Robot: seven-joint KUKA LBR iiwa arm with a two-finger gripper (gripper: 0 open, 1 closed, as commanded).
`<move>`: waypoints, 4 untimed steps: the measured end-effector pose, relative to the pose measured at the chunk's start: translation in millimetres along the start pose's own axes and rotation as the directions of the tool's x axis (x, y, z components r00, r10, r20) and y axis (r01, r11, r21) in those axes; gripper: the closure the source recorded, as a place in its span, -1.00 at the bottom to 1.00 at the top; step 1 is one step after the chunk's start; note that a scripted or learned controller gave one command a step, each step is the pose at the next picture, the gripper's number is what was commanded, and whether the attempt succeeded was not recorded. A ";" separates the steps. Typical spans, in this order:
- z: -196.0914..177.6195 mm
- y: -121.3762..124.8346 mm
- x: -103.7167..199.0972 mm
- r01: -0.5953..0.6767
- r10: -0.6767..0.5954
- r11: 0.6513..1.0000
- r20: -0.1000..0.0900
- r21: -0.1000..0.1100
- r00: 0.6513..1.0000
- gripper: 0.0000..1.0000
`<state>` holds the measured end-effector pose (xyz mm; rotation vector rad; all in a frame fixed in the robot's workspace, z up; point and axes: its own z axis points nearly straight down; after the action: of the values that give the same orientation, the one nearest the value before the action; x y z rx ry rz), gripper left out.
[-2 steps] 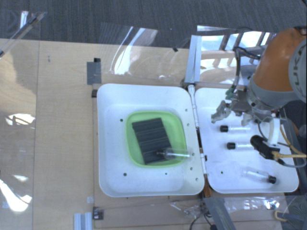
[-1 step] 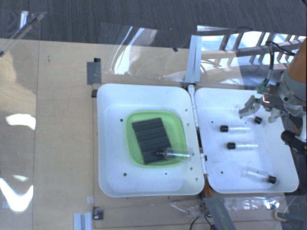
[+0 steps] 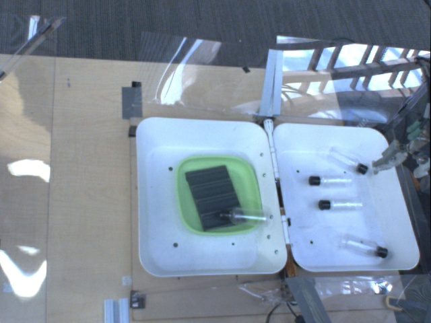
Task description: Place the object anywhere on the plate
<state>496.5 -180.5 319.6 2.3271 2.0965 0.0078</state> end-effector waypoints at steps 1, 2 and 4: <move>-2.7 -5.6 -22.5 0.023 -0.023 1.000 0.001 0.001 1.000 -1.00; -21.3 -5.5 -22.3 0.062 -0.062 0.998 0.002 0.001 0.998 -1.00; -9.2 8.1 -24.4 0.065 -0.065 0.998 0.000 0.002 0.998 -1.00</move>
<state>502.0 -205.6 329.0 2.2582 2.1721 0.0058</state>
